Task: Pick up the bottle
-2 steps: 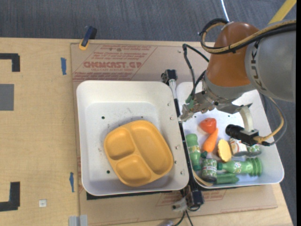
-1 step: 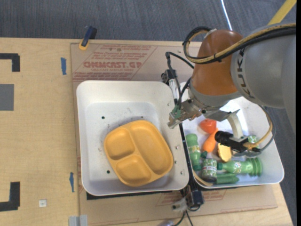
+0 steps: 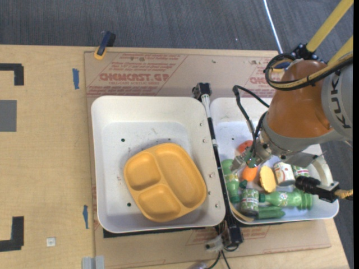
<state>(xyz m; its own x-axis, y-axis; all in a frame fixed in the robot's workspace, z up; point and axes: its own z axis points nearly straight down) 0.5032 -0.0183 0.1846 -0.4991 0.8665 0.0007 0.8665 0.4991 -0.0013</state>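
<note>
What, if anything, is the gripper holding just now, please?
It cannot be told: the gripper sits low among the clutter in the right bin, near the green bottle.

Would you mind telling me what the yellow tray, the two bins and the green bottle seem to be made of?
The yellow tray looks like moulded plastic with a soft satin sheen on its three compartments. The bins look like thin white plastic, matte, with rounded pressed rims. The green bottle seems plastic too, glossy, with a printed label; it is small, so this is less certain.
</note>
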